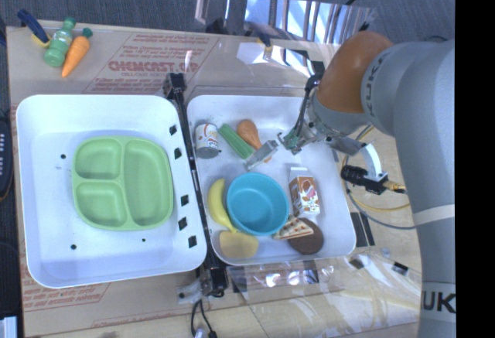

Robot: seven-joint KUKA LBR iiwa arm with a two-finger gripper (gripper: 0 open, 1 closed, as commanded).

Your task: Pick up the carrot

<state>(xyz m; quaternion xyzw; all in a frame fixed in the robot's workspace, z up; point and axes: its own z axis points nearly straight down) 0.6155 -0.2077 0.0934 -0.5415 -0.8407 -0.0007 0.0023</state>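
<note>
Hangs low over the right bin (332,240), pincer (264,152) slanted toward the likely carrot (249,132) lying just up-left of its tip, seemingly lined up for a grasp, opening impossible to tell and nothing visibly held, with an outer carrot (75,55) far up-left on the bench (139,69).

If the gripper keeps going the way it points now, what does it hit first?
Likely the green stick-shaped item lying just past the gripper, or the bin floor beneath; depth is unclear from this slanted view.
</note>
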